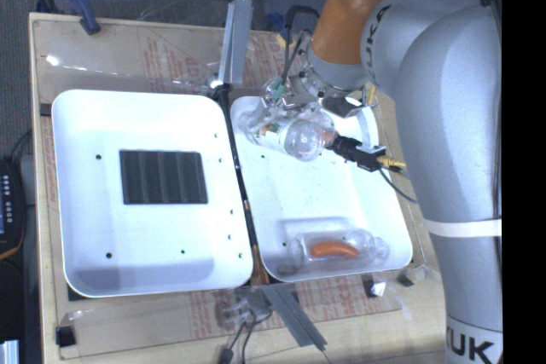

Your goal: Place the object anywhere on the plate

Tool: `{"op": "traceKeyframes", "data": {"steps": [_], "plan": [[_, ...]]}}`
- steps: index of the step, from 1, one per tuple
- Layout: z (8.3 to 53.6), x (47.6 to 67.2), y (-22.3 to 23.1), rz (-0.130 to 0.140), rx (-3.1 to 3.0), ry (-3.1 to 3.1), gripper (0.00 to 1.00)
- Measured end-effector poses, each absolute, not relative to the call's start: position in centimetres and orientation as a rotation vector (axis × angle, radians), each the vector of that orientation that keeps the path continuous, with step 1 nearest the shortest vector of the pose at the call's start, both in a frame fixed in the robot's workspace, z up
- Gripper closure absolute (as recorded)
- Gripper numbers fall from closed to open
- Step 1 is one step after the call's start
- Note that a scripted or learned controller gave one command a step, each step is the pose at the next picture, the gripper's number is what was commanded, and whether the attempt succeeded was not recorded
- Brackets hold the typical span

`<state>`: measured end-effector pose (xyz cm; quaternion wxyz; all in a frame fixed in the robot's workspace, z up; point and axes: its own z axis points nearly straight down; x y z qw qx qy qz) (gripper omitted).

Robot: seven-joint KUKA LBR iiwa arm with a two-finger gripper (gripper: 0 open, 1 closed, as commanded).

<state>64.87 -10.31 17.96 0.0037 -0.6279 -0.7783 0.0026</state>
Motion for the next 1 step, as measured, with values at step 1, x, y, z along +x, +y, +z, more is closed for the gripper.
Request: {"op": "traceKeyframes", "data": {"steps": [1], "plan": [[13.5,62.93,-14.92,0.013,-1.904,-2.483,1.0]]}}
